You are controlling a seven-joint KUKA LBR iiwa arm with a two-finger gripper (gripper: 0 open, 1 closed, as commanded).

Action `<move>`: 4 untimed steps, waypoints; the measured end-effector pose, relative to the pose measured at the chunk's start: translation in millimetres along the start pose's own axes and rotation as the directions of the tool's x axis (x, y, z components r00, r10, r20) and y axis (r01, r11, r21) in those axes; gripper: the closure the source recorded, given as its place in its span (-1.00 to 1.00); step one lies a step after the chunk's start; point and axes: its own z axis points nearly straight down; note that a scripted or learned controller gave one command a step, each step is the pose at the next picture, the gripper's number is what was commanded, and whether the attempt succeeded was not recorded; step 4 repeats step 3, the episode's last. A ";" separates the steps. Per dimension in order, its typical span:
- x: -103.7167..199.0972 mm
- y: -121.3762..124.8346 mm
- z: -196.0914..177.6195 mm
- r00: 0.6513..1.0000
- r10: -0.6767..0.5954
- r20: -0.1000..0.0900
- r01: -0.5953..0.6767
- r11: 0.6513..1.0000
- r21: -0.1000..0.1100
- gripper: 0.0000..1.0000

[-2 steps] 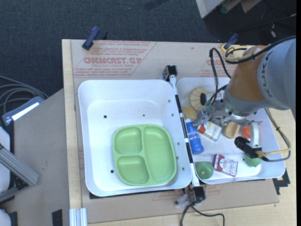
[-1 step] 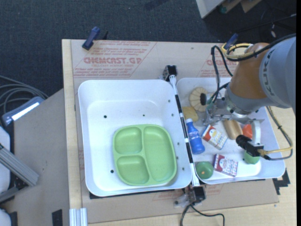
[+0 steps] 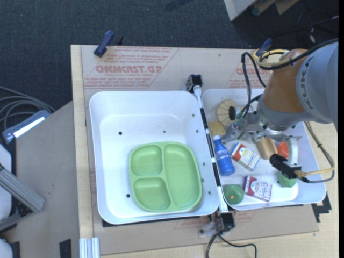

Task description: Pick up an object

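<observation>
– Looking at the R bin (image 3: pixel 307 196), where was the gripper (image 3: pixel 243 127)?
– Low over the bin's middle, w/ the arm (image 3: pixel 301 85) reaching in from the R. It sat just above a small white-and-orange carton (image 3: pixel 245 156). A blue bottle (image 3: pixel 222 156) lay just L of that, against the wall btwn the bins.
– Wide or narrow?
– Couldn't tell, the wrist hid it.
– Other stuff in there?
– Round tan disc (image 3: pixel 226 110) toward the back and a beige piece (image 3: pixel 216 128) just below it. Green ball (image 3: pixel 234 193) was at the front L corner, w/ a red-and-white packet (image 3: pixel 258 188) just beside it. An orange item (image 3: pixel 283 150) & a green one (image 3: pixel 286 181) were on the R side, both partly hidden.
– And the L bin (image 3: pixel 107 112)?
– Green divided plate (image 3: pixel 164 176), 3 compartments, lying flat toward the front
</observation>
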 end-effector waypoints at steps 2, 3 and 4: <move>3.8 -35.1 0.2 1.000 0.000 0.001 0.000 1.000 0.000 1.00; 61.6 -76.5 -145.5 1.000 -0.002 0.000 0.002 1.000 0.000 1.00; 61.6 -76.5 -145.5 1.000 -0.002 0.000 0.002 1.000 0.000 1.00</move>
